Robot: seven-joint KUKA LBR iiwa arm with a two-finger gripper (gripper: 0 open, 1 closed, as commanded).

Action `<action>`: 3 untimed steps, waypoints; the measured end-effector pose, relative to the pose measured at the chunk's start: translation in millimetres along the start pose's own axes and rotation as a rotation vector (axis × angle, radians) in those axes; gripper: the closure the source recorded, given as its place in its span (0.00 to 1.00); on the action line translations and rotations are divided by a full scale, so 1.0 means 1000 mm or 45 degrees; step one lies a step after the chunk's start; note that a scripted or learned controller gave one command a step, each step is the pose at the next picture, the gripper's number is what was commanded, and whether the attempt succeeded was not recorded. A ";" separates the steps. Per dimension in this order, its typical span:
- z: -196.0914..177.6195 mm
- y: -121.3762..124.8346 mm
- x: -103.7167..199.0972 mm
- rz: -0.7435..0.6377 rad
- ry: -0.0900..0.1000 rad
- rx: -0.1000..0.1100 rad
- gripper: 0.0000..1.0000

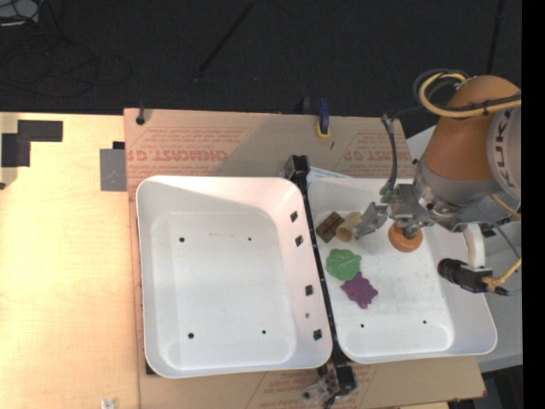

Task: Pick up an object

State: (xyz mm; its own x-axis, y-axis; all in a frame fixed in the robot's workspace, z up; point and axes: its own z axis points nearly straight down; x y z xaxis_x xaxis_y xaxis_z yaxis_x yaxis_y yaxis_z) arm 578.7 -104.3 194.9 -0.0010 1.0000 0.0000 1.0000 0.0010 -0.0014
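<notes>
The right bin (pixel 460 335) holds several small objects. A brown block (pixel 329 225) and a tan piece (pixel 349 226) lie near its back left. In front of them are a green lump (pixel 343 263) and a purple lump (pixel 360 290). An orange round object (pixel 406 239) sits just under the arm's wrist. My gripper (pixel 373 221) hangs low over the bin, right beside the tan piece and left of the orange object. Nothing is visibly held.
The left bin (pixel 162 228) stands beside the right one, with a black clipped divider (pixel 308 254) between them. Cardboard (pixel 213 147) lies under both. A black cable fitting (pixel 464 273) hangs over the right bin's right side.
</notes>
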 end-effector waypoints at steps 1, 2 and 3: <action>-0.010 0.000 0.000 0.000 0.001 0.003 1.00; -0.038 -0.040 0.058 -0.005 0.005 0.003 1.00; -0.078 -0.023 0.165 -0.015 0.006 -0.003 1.00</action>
State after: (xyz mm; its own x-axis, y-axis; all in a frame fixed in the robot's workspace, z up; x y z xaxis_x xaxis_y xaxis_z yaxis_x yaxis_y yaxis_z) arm 555.9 60.6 273.2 -0.0124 0.9999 0.0045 0.9999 0.0124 0.0007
